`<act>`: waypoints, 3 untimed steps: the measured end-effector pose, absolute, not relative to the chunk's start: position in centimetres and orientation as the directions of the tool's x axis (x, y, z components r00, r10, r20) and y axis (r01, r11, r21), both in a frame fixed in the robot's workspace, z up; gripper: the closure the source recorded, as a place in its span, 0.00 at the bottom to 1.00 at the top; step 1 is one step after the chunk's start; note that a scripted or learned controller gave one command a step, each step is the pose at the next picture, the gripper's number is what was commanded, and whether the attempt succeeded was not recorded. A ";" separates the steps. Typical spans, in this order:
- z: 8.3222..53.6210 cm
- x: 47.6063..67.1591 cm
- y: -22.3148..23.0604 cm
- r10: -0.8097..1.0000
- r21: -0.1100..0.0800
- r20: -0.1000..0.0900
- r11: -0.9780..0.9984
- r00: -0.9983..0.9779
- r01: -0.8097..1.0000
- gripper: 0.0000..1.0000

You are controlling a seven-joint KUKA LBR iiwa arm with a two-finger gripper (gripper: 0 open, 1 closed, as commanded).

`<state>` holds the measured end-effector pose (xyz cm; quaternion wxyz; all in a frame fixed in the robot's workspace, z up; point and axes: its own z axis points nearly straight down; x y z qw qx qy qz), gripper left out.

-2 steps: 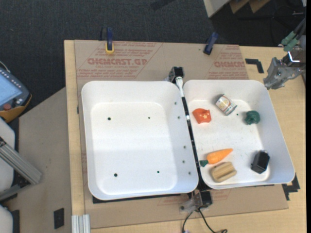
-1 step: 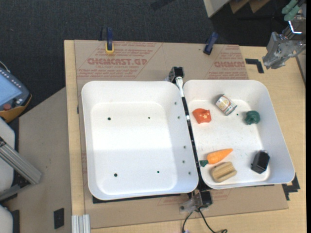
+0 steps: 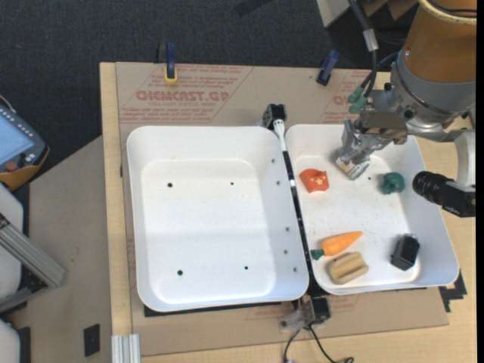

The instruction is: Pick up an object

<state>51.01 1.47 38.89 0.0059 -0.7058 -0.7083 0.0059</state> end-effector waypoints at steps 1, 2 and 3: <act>39.1 52.0 4.7 1.000 0.001 0.001 0.004 -0.004 1.000 1.00; 48.5 48.3 8.2 1.000 0.012 0.004 0.005 -0.005 1.000 1.00; 53.9 49.5 11.2 1.000 0.009 0.003 0.004 -0.004 1.000 1.00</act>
